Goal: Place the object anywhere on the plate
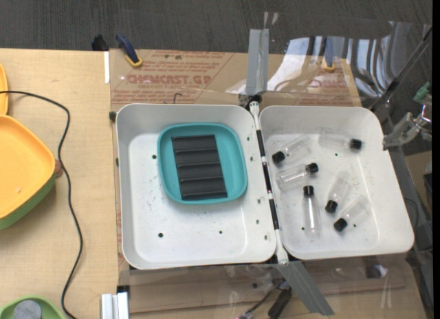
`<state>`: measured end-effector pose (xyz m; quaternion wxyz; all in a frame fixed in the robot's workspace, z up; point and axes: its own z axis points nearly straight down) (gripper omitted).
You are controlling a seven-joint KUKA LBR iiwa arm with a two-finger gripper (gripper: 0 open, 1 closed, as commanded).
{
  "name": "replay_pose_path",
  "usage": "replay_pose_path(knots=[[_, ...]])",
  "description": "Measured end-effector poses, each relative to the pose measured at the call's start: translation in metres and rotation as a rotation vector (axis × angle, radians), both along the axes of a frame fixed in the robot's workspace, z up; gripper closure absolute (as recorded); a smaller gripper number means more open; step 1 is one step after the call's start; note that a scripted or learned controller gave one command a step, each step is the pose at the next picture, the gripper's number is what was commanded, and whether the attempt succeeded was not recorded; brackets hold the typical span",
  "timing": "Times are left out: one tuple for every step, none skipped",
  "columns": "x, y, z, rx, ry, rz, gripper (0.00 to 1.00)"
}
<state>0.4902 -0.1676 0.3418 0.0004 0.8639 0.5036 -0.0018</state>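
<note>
Left shallow white bin [137, 194]: teal square plastic plate [237, 166] at centre-top, bare floor around it. Right shallow white bin [385, 235]: six clear black-capped vials [311, 207] scattered, near edge free.

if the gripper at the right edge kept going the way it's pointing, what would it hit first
The gripper seems to point left over the right bin; probably the vial near the bin's top right, though depth is unclear.
</note>
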Motion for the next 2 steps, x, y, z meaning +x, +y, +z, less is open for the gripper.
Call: replay_pose_path(knots=[[0.0256,-0.0351,0.0984,0.000,0.002,-0.160,0.00],[0.0204,-0.0402,0.0975,0.000,0.004,-0.293,0.00]])
